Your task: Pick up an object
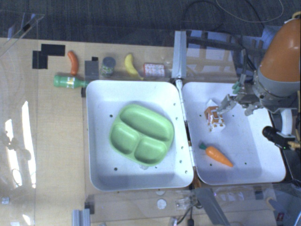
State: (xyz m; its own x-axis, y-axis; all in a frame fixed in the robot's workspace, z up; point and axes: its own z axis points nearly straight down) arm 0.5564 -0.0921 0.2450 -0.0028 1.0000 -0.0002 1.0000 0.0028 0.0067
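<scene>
The arm (282,55) hangs over the right bin (244,171), coming in from the right, and the hand (235,100) sits above the bin's upper half. Whether it is open or closed I cannot tell; the parts blur together against the white floor.

Well off to the hand's left, in the other bin (101,168), lies the green divided plate (142,134), too broad and flat to be an easy pinch. Below the hand and a little left, the carrot (219,156) lies apart at a slant. Just beside the hand, on its left, is the small orange-and-white block (214,117), the likeliest target.

The risk, as I read it: the hand looks offset to the block's right, so a straight drop could clip its edge and knock it aside. The block is small and light-looking, so closing off-centre may squirt it out. The carrot would roll if nudged.
</scene>
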